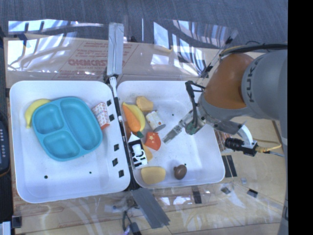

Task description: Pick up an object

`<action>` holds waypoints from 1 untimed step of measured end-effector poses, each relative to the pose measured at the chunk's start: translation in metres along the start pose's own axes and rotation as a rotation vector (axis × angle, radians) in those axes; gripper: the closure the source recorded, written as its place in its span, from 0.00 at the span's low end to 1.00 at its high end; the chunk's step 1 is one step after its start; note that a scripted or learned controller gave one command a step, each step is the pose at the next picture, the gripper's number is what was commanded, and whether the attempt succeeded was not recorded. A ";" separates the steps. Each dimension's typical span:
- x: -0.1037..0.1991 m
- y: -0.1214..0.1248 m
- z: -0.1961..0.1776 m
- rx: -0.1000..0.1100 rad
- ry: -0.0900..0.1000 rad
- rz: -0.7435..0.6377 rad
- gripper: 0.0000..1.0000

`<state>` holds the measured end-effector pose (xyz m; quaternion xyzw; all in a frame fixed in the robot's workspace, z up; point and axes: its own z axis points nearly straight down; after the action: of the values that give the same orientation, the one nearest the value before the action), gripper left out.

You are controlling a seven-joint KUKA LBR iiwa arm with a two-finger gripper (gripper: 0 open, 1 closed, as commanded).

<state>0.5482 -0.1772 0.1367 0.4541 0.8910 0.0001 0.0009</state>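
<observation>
Two white bins [29, 180], perhaps carpet [73, 1] behind.

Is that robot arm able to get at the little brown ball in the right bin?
Probably yes: the brown ball sits apart from other items, with bare floor between it and the gripper.

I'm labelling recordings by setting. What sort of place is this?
Probably a robotics lab bench set up for grasping trials. Two shallow white bins sit side by side, toy food such as a carrot lies in the right one, and a grey arm reaches in over them.
</observation>
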 end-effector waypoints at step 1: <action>-0.010 0.093 0.047 0.003 0.005 -0.014 0.00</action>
<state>0.6297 -0.1304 0.0898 0.4479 0.8941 -0.0002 -0.0021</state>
